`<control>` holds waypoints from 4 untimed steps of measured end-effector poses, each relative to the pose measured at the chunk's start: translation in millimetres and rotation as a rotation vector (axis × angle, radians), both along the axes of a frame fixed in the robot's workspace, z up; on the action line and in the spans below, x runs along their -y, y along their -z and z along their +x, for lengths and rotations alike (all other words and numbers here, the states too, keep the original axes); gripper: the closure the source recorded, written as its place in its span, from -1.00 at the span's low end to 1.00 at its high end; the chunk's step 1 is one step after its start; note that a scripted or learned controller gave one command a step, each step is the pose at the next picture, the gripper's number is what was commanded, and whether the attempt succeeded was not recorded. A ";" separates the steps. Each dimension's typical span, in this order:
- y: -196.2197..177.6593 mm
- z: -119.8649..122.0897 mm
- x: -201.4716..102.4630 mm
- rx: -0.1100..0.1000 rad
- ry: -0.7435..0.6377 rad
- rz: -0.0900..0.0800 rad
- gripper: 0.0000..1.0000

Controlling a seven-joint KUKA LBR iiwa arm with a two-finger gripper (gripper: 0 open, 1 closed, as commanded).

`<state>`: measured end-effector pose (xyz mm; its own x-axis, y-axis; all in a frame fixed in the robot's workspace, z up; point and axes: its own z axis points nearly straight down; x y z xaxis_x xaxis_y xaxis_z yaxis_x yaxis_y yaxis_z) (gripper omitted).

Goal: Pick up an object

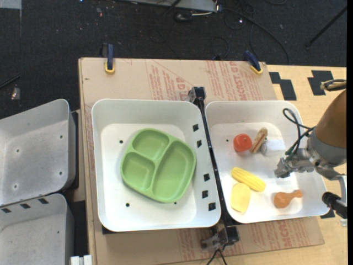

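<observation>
Over the right white bin's (216, 164) right edge the gripper (284, 168), grip state unclear, must descend toward the orange plastic drumstick (285, 198).

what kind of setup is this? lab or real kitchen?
Most likely a robot lab bench, not a kitchen: two white bins clamped onto a cardboard-covered bench, toy food such as a plastic corn cob beside a green divided plate, and loose cables on dark floor.
</observation>
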<state>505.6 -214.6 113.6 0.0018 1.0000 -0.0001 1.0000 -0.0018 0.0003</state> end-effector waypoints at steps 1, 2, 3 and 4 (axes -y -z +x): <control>-54.7 10.6 3.2 0.004 -0.004 -0.002 1.00; -117.0 9.7 0.5 0.004 -0.005 -0.002 1.00; -170.3 11.2 0.7 0.007 -0.005 -0.003 1.00; -164.6 4.6 -40.7 -0.001 -0.006 0.000 1.00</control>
<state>510.3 -173.9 278.2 -0.0046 1.0000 -0.0001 1.0000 0.0046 -0.0008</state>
